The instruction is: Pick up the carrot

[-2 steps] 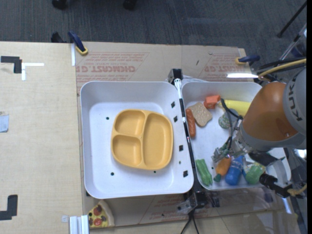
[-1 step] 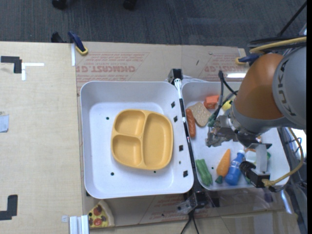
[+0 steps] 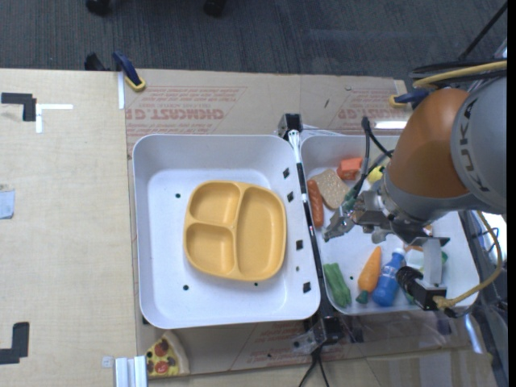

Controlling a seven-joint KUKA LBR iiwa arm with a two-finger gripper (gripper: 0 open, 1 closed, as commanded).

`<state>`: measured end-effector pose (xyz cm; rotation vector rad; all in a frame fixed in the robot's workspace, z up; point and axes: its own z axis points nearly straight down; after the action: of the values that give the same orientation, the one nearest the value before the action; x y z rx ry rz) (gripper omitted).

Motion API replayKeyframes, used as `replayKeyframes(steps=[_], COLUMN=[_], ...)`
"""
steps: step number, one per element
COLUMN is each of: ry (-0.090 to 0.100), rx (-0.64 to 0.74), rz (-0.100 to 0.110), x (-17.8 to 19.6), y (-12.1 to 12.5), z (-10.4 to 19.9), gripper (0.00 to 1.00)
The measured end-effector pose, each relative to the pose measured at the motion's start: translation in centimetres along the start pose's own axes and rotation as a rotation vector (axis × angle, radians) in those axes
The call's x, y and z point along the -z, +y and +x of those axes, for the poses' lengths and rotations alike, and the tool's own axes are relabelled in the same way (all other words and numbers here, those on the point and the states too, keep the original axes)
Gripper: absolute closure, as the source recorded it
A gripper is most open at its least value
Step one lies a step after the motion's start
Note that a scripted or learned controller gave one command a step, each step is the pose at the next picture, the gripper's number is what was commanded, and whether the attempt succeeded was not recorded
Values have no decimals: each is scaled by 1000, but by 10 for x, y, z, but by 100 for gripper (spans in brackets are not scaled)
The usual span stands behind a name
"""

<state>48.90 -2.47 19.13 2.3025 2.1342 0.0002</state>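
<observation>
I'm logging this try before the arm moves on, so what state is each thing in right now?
carrot: lying in the right bin, not held.
tool: low over the right bin, left of the carrot, nothing seen in it.
yellow plate: flat in the left bin, compartments bare.
blue bottle: lying beside the carrot.

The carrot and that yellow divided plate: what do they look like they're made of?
The carrot looks like a plastic or rubbery toy: even orange, smooth, faint sheen, though the view is too coarse to be sure. The yellow plate looks like moulded plastic with a matte finish: one uniform colour, rounded raised dividers, no glaze highlights.
</observation>
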Motion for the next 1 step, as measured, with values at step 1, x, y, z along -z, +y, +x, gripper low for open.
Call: replayKeyframes(steps=[1], ry=[0], rx=[-219], rz=[4], x=[-100], y=[-6], z=[-74], gripper=[0])
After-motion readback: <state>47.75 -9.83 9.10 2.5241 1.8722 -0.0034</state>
